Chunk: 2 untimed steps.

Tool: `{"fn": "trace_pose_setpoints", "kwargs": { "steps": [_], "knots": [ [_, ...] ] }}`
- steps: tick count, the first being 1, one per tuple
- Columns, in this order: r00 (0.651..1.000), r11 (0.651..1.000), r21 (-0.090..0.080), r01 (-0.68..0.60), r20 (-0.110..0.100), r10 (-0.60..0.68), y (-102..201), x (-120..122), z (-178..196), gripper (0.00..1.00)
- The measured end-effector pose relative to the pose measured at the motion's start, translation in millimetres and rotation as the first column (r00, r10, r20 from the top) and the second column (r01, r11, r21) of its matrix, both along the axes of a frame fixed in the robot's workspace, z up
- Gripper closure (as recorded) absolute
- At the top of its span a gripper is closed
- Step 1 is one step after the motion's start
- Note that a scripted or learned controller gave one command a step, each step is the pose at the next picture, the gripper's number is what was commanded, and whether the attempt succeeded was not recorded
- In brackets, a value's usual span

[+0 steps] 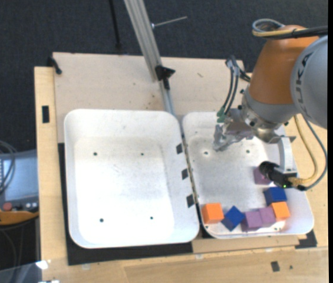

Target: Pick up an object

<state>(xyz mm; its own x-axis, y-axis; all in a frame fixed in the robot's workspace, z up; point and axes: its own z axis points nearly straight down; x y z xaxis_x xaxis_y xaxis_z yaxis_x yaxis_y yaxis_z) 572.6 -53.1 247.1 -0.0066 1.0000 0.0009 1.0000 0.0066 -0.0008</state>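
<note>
My gripper (220, 141) hangs over the upper left part of the right bin (213, 170), with nothing visible between its fingers. Several blocks lie along that bin's near and right sides: an orange block (213, 212), a blue block (233, 217), a purple block (259, 219), a second orange block (280, 210), a second blue block (276, 195) and a small purple block (261, 177). All of them sit well below and to the right of the gripper, apart from it.
The left bin (125, 178) lies beside the right one. A slanted metal rail (148, 46) crosses the back of the bench and ends near the bins' shared edge. A handheld control unit (10, 184) sits off the bench at the left.
</note>
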Motion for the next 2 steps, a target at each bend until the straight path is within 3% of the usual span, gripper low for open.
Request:
{"fn": "trace_pose_setpoints", "kwargs": {
  "steps": [2],
  "knots": [
    [1.000,1.000,0.000,-0.001,0.003,0.001,89,25,-1,1.00]
  ]
}}
